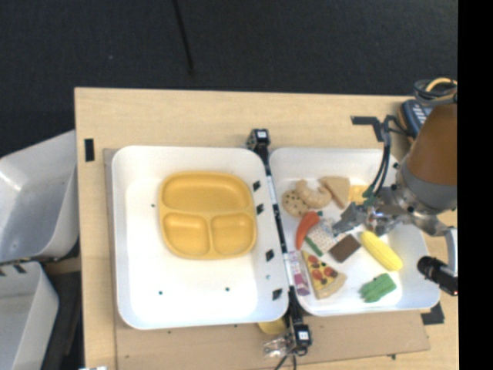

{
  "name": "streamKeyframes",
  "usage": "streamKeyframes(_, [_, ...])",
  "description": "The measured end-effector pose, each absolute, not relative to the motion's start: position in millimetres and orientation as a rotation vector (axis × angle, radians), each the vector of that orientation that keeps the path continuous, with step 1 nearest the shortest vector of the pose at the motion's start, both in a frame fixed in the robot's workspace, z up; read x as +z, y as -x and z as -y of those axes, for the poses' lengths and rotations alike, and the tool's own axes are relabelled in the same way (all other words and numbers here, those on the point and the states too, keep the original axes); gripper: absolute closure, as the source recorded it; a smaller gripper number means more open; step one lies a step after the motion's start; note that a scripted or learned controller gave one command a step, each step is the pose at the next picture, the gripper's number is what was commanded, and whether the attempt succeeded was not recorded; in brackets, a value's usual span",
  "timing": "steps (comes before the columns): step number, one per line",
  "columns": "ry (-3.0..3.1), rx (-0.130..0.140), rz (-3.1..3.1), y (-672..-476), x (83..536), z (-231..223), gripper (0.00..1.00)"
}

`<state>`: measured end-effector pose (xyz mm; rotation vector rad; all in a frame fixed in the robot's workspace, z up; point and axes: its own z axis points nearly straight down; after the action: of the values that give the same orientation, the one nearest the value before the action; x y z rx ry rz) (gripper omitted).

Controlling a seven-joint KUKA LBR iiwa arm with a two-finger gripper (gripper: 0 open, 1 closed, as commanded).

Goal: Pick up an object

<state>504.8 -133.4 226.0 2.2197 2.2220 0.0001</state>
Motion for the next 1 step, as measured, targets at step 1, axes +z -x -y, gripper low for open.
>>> streamKeyframes(1, [-2.206, 0.012, -2.226, -491.0, 327.3, 76.8, 0.00])
